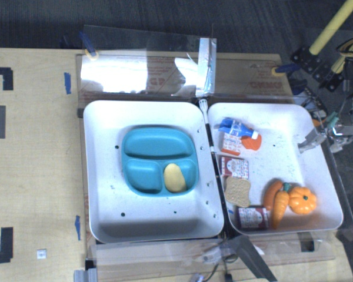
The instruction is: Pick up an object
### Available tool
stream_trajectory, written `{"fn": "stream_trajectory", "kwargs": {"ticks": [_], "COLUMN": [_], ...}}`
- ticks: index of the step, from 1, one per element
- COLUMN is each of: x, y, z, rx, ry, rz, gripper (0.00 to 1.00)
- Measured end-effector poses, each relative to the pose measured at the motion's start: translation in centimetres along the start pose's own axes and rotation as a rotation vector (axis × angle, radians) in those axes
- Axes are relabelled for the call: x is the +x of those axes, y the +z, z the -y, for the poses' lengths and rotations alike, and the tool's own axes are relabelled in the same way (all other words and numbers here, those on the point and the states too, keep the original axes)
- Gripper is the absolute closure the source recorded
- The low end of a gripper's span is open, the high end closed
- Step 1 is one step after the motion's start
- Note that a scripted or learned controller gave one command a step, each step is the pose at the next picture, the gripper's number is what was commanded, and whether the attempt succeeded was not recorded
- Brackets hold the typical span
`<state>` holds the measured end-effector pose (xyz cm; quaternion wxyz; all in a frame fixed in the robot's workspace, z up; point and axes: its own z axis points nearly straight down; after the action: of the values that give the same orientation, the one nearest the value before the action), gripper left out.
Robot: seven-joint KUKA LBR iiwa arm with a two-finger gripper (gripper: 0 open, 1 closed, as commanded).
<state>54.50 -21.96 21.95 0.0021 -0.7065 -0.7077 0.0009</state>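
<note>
Left white bin [100, 216]: blue sectioned plastic tray [159, 157] holding a yellow lemon-like oval [175, 177] in its lower right compartment. Right white bin [282, 113]: blue-and-red packet [238, 135], brown cracker [237, 191], dark can [253, 217], orange carrot [277, 201], orange pumpkin [302, 200]. At bin's right rim: tool [329, 131], grip state impossible to tell.
</note>
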Motion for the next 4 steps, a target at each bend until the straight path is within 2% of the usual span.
{"fn": "stream_trajectory", "kwargs": {"ticks": [1, 2, 3, 4], "x": [8.1, 8.9, 8.9, 8.9], "y": [7.8, 12.9, 12.3, 12.3], "z": [-1.3, -9.1, -9.1, -9.1], "rx": [0.004, -0.007, -0.004, -0.004], "ry": [-0.208, -0.453, -0.453, -0.452], "rz": [-0.002, 0.004, 0.002, 0.002], "gripper": [0.0, 0.0, 1.0, 0.0]}}
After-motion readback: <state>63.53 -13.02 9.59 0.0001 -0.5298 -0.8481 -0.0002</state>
